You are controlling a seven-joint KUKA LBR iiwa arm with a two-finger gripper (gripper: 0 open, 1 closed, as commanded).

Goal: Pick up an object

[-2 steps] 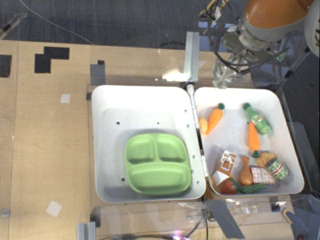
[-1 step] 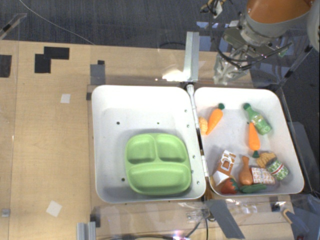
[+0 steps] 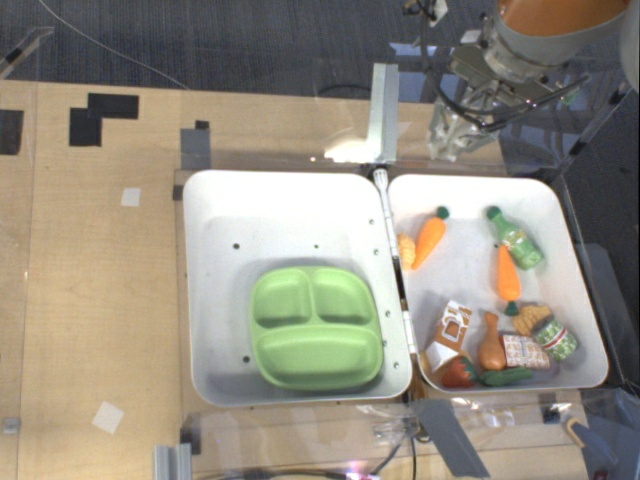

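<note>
From the camera above, the gripper (image 3: 462,133) hangs over the bench (image 3: 90,298), just beyond the far rim of the right bin (image 3: 570,218). It is blurred and seen against clutter, so I cannot tell if the jaws are apart or together; nothing shows between them.

The toys all lie in the right bin: 2 carrots (image 3: 429,240) (image 3: 508,274), a green bottle (image 3: 515,238), and a pile at the near edge (a small box, a drumstick, a tomato, as it seems). The left bin (image 3: 215,218) holds a green tray (image 3: 316,326).

I judge the task not yet begun: choosing, descending, gripping and lifting all remain.
</note>
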